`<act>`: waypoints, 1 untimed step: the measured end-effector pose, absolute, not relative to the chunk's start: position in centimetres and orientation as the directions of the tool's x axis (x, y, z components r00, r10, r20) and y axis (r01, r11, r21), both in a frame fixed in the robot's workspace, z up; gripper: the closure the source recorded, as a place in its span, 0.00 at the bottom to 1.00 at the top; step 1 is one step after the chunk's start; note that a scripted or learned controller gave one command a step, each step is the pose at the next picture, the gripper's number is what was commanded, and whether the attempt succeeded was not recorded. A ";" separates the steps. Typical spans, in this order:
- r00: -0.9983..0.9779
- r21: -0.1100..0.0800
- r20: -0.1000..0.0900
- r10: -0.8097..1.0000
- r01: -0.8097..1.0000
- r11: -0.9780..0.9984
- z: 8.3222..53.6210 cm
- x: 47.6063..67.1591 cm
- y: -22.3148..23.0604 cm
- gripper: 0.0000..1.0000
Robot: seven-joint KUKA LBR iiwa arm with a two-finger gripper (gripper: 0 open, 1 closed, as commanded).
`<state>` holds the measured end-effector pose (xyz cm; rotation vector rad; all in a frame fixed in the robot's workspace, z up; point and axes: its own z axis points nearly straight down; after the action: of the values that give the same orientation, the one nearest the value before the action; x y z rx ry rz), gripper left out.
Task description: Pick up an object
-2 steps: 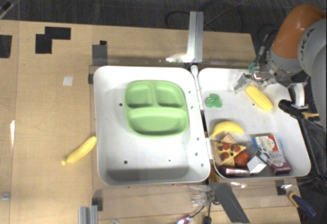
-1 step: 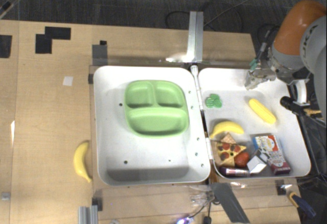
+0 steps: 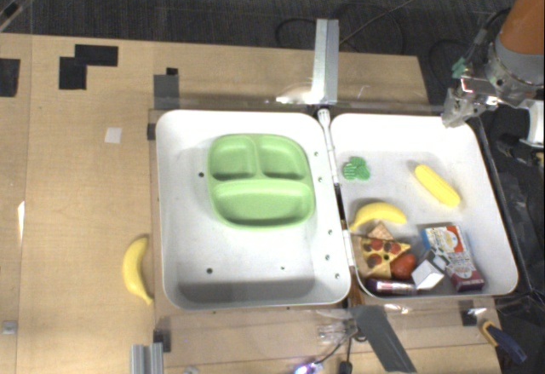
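Tool (image 3: 457,108) hangs over the right bin's (image 3: 485,161) far right corner; grip state cannot be told. Right bin: yellow corn cob (image 3: 437,185), banana (image 3: 381,214), green piece (image 3: 355,168), pizza slice (image 3: 381,250), small cartons (image 3: 452,255). Left bin (image 3: 179,193): green divided plate (image 3: 259,179). Another banana (image 3: 136,268) lies on tabletop (image 3: 77,193), left of it.

The table (image 3: 77,193) looks like pale, matt wood. Both white bins, left (image 3: 183,193) and right (image 3: 477,168), look like smooth plastic with a faint sheen. The green divided plate (image 3: 258,179) is smooth matt plastic. The upright post (image 3: 326,66) at the far side is brushed metal.
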<state>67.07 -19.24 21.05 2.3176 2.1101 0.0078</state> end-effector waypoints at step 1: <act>0.093 0.008 -0.001 0.996 0.996 -0.093 21.0 67.1 -19.2 0.00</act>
<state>67.07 -19.21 21.01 2.3171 2.1111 0.0071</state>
